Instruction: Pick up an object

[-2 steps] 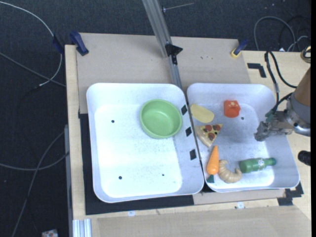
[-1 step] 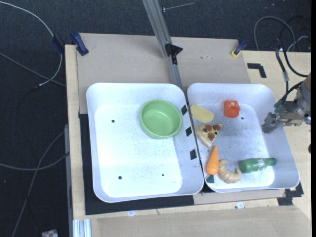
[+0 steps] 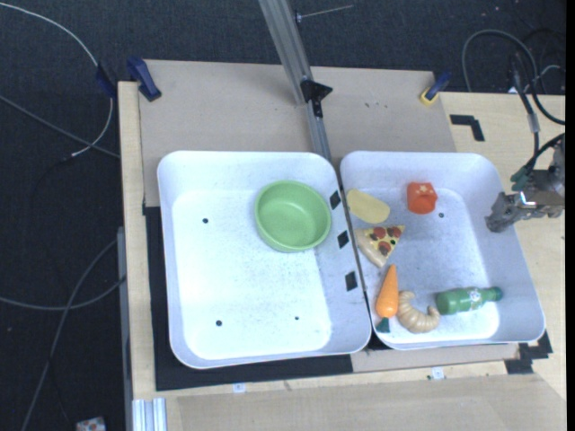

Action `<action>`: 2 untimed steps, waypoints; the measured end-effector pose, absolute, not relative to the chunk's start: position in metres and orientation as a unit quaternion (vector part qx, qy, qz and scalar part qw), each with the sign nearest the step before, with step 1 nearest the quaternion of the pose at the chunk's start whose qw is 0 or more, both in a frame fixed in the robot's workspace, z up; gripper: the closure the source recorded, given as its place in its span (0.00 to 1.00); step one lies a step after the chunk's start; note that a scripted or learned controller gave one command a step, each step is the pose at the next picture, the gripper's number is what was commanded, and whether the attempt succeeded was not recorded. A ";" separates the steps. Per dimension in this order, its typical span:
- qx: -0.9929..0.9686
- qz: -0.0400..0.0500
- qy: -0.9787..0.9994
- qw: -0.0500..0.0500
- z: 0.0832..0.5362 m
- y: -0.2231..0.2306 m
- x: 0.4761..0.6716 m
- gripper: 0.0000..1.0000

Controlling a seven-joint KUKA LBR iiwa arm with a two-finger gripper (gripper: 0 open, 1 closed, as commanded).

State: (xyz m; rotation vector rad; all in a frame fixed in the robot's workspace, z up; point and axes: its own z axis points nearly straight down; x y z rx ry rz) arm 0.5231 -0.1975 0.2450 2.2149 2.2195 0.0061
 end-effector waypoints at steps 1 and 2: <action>0.705 0.002 0.709 0.001 0.251 -0.150 0.548 1.00; 0.704 0.002 0.710 0.001 0.259 -0.095 0.569 1.00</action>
